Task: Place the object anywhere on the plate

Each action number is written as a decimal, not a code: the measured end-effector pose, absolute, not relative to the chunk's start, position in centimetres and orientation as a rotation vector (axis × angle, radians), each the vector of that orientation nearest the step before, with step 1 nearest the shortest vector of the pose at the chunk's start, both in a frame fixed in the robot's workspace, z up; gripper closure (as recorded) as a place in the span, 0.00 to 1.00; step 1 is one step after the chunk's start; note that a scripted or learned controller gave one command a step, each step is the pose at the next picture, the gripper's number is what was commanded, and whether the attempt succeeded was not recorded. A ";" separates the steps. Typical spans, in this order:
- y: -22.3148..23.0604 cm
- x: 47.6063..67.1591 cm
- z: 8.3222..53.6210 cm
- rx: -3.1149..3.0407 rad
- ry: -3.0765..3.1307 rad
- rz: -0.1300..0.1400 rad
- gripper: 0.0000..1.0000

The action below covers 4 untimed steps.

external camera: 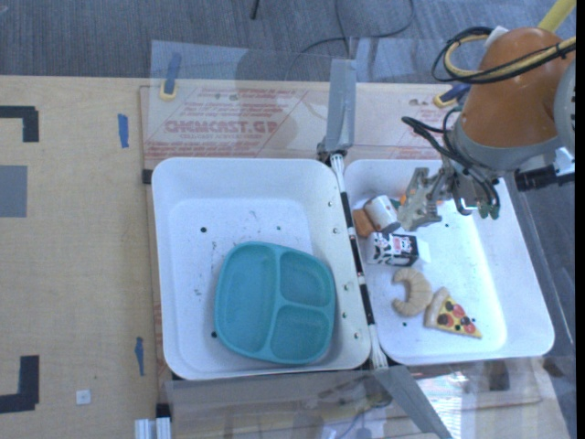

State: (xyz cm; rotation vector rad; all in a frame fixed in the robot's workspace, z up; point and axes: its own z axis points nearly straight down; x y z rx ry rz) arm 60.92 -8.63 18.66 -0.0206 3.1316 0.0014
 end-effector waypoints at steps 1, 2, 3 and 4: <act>-13.9 64.6 16.7 -0.485 3.093 -0.001 1.00; -1.8 63.4 18.7 -0.808 3.029 0.002 1.00; 10.1 58.8 17.4 -0.976 2.981 0.004 1.00; 5.7 51.9 18.5 -1.577 2.713 0.002 1.00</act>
